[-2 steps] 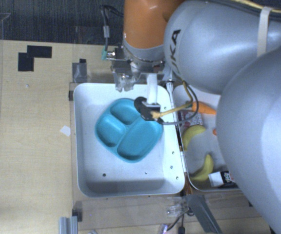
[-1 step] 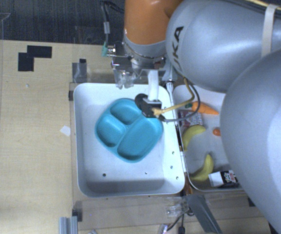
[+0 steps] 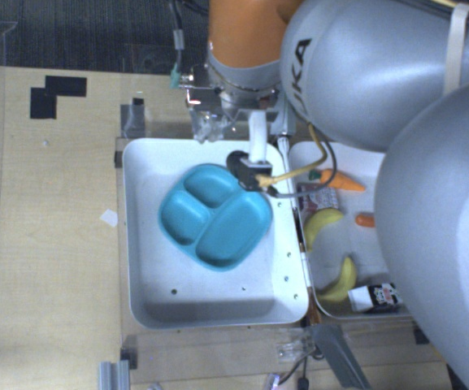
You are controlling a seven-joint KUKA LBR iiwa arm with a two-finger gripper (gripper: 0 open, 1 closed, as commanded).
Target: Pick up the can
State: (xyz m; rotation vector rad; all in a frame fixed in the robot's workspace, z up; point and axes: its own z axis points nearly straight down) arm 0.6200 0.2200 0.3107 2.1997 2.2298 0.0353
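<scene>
**A:** Overhead view. Taking the teal divided plastic plate [image 3: 216,215] as my landmark, which object am I after?

**B:** I take it to be the dark cylindrical can with a white end and a red-and-white label [image 3: 375,297], though that is a judgement. It lies on its side in the white right-hand bin [image 3: 356,246], beyond the plate's right edge and nearer the camera than the plate. Its long axis runs roughly across the view.

**A:** And the two-finger gripper [image 3: 207,128]?

**B:** It hangs just past the plate's far edge, at the back rim of the white left-hand bin [image 3: 149,242] that holds the plate. The can therefore lies well apart from it on a diagonal: across the plate, over the wall between the bins, and toward the camera. I cannot tell how wide the gripper stands, nor whether it has hold of anything.

**A:** What surrounds the can?

**B:** A curved yellow banana [image 3: 341,276] lies just beside its white end, on the plate side. Farther back from the plate's near edge are a greener banana [image 3: 323,220], a small orange piece [image 3: 365,219] and an orange carrot [image 3: 344,183]. A red-patterned item [image 3: 322,195] beside the carrot is partly hidden, and I cannot identify it. I judge that the close should go across the can's short side, and that the nearer banana crowds one end.
</scene>
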